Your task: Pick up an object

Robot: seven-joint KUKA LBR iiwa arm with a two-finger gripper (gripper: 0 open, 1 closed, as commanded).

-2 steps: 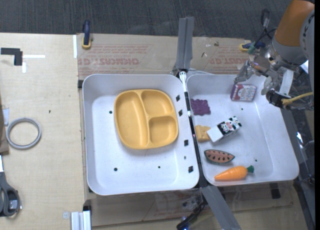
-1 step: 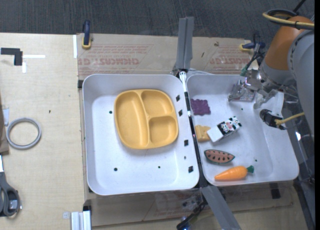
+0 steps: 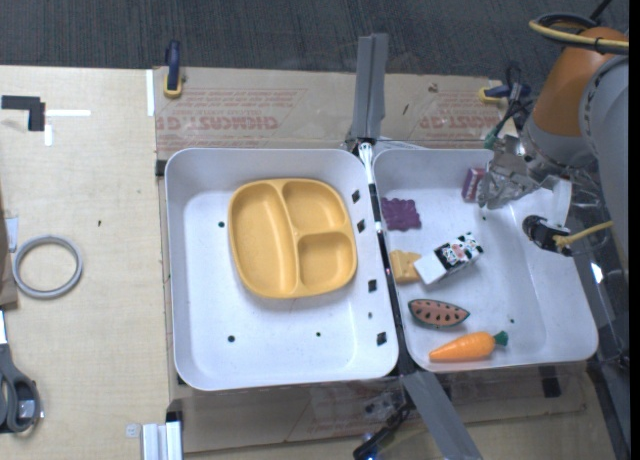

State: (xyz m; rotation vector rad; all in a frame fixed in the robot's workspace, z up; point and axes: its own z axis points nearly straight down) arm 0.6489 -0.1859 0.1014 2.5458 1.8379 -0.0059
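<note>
Camera view: the gripper (image 3: 497, 188) hangs low over the far corner of the right bin (image 3: 560, 338), just beside a small purple object (image 3: 472, 183) by the bin's back wall; whether it is open or closed on anything cannot be told. Candidate objects lie loose in that bin, well apart, likely for clean single grasps: purple grapes (image 3: 401, 214), cheese wedge (image 3: 404, 266), black-and-white carton (image 3: 449, 258), watermelon slice (image 3: 438, 313), carrot (image 3: 467, 347). Yellow divided plate (image 3: 293, 237) sits alone in the left bin (image 3: 200, 348).

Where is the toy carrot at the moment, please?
The toy carrot lies in the right bin, near its front edge, just below the watermelon slice.
</note>
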